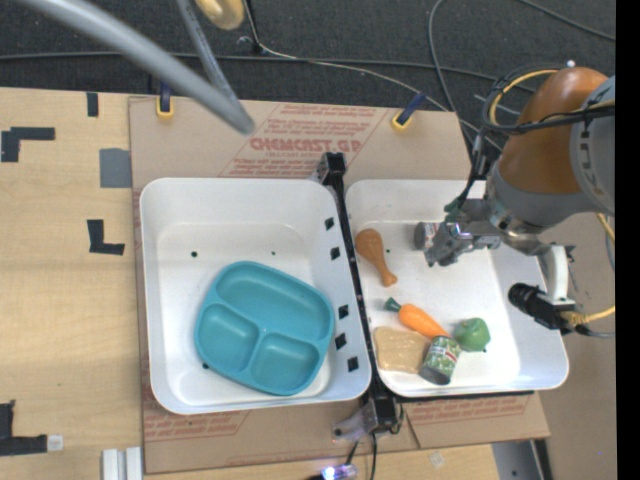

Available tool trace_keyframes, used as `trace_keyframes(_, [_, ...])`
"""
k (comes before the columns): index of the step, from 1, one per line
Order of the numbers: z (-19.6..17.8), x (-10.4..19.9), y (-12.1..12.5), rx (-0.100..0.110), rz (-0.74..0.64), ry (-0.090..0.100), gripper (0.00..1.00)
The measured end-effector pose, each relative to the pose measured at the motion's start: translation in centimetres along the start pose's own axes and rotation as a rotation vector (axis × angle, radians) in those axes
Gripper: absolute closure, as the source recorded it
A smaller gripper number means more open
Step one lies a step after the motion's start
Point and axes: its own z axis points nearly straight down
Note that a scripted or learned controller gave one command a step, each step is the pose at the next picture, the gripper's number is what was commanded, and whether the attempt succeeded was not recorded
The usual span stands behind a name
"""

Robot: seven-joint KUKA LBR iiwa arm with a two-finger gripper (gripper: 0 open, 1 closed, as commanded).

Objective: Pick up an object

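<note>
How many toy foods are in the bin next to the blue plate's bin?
5. Chicken drumstick near the bin's left wall; carrot mid-bin; bread slice, can and green pepper along the front. The arm may hide more.

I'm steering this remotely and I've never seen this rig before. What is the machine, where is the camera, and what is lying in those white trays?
One fixed camera looks down at a slant on a bench. The grey and orange machine is a robot arm reaching in from the right; its gripper hovers over the right bin, with nothing visibly between its fingers. That bin holds toy food: a chicken drumstick, a carrot, a slice of bread, a small can and a green pepper. The left bin holds a blue divided plate.
</note>
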Motion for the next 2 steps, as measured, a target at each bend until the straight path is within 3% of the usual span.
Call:
trace_keyframes(1, [-3.0,0.0,0.1,0.003,0.0,0.001,1.0])
trace_keyframes(2, [-1.7,4.3,2.4,0.006,-0.003,0.001,1.0])
